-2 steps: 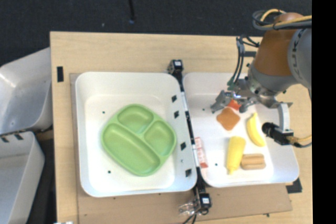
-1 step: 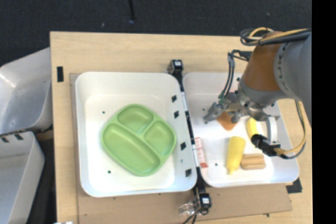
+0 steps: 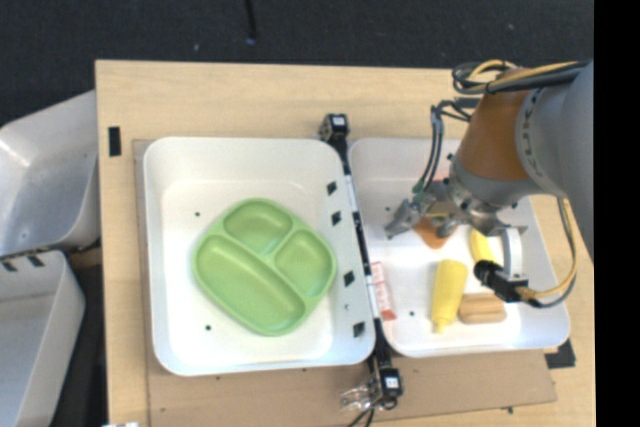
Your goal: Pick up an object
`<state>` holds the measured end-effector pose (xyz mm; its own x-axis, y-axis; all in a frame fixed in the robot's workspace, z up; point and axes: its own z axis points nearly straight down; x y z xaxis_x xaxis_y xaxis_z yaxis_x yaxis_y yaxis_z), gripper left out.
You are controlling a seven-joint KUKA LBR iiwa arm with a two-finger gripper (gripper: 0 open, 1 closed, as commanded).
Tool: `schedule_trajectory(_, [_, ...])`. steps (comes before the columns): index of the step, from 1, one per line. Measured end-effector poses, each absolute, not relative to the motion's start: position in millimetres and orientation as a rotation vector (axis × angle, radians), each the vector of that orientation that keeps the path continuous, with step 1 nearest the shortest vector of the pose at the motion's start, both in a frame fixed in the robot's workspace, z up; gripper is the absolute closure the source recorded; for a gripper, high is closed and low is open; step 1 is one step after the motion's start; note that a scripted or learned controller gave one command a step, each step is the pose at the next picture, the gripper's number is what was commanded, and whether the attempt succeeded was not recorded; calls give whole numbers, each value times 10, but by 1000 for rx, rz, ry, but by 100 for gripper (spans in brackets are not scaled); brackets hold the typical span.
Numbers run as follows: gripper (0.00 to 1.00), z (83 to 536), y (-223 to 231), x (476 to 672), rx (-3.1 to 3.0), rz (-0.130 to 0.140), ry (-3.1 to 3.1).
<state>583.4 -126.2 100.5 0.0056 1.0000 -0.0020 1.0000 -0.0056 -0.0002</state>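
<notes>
In the right bin (image 3: pixel 400 165) my gripper (image 3: pixel 428 217) is lowered near the bin's middle, reaching in from the right. A small orange object (image 3: pixel 433 235) lies right under it, partly hidden by it. A yellow elongated object (image 3: pixel 447 293) lies just in front of the gripper, toward the bin's near wall. Beside it on the right is a tan block (image 3: pixel 482 311). Another yellow piece (image 3: pixel 482 246) peeks out under the wrist, right of the orange object.
The left bin (image 3: pixel 165 215) holds a green divided plate (image 3: pixel 264 265). A black-clipped divider (image 3: pixel 352 235) separates the two bins. Cables (image 3: pixel 540 290) loop from the wrist over the right bin's right side.
</notes>
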Motion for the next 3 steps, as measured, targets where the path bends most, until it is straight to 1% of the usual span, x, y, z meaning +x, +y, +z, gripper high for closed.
schedule_trajectory(1, [100, 1134, -1272, 5851, 2230, 4, 2205])
schedule_trajectory(2, [100, 1604, -1207, 5883, 2214, 5, 2223])
schedule_trajectory(3, [100, 2241, -1169, 5907, 2213, 7, 2220])
